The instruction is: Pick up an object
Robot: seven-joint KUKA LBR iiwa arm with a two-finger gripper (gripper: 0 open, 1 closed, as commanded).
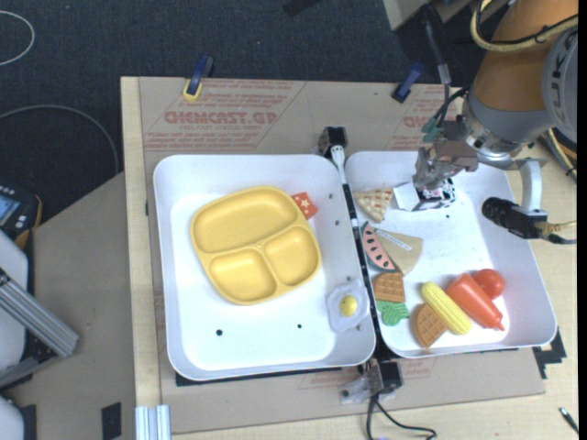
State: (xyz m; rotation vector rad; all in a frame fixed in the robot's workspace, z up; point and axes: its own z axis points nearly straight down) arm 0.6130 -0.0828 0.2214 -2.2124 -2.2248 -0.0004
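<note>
One gripper (435, 189) low in right bin (514, 246), finger state unclear, corn (445, 307) lying diagonally

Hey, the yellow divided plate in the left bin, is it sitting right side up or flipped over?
Right side up. The yellow divided plate in the left bin shows its three hollow compartments facing up, with raised ridges between them.

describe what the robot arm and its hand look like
The arm is grey with a broad, rounded orange band above the wrist. A yellowish cable loops beside the band, and thin dark wires run down to the hand, a small, dark metal assembly with white parts at its tip.
</note>
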